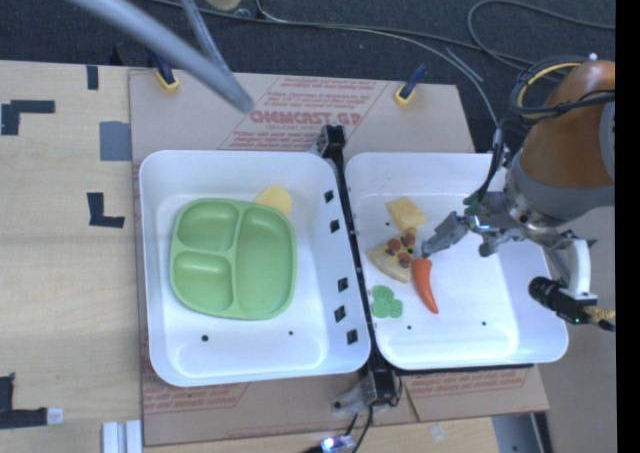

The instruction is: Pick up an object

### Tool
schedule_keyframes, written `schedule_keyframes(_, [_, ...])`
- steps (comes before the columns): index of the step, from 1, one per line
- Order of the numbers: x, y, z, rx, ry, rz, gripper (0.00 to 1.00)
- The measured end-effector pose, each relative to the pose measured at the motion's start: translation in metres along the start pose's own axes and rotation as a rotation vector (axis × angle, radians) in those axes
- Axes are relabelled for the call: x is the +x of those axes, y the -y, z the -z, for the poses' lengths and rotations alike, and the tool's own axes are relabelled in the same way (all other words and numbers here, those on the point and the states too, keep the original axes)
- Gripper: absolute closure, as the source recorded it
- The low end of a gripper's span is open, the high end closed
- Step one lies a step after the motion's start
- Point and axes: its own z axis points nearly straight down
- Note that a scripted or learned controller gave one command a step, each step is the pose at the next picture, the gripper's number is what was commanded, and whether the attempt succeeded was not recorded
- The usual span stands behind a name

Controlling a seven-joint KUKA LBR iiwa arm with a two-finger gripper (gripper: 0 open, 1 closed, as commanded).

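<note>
Glossy white plastic bins [160, 271] on matt brown cardboard [300, 106], atop pale wood-grain bench [60, 271]

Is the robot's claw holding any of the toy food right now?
It cannot be told. The gripper hangs over the right bin, its tip near the carrot and pizza slice, with nothing seen between its fingers.
</note>
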Motion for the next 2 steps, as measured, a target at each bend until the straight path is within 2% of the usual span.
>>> schedule_keyframes(1, [0.004, -0.002, -0.063, -0.001, 0.000, 0.001, 0.00])
schedule_keyframes(2, [0.004, 0.007, -0.110, 0.001, 0.000, 0.000, 0.00])
